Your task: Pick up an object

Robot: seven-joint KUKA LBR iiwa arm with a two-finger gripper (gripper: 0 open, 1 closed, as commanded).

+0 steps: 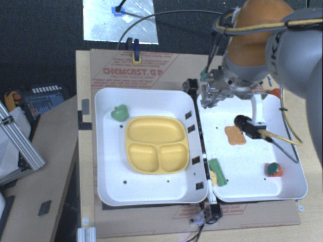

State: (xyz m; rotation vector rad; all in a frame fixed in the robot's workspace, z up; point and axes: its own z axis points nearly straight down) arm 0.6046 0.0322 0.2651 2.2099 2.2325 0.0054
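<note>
Bins sit side by side on a cardboard sheet (pixel 136 67), sharing a middle rim with black clips along it. Left bin (pixel 103 185): a yellow divided tray (pixel 156 144) takes up most of the floor, with a bare white margin on all sides. A small green piece (pixel 119 113) lies at the far-left corner, just beside the tray's corner, not touching as far as I can tell.

Right bin (pixel 292 185): more open floor. An orange flat piece (pixel 235 135) lies near the centre. A green and yellow stick-shaped object (pixel 216 172) lies along the near-left side, close against the dividing rim. A small red and green item (pixel 273 169) sits near the right wall, well apart from the others. The floor between these three is bare.

Arm (pixel 298 39) enters from the right and covers the far-right corner of the right bin; cables loop around the wrist. Gripper (pixel 209 99) hangs over the far-left part of the right bin, close to the dividing rim. A black fitting with a white bracket and a yellow hose (pixel 285 138) sits just right of the orange piece.

Finger opening: cannot tell from this angle. Nothing visible between them.
</note>
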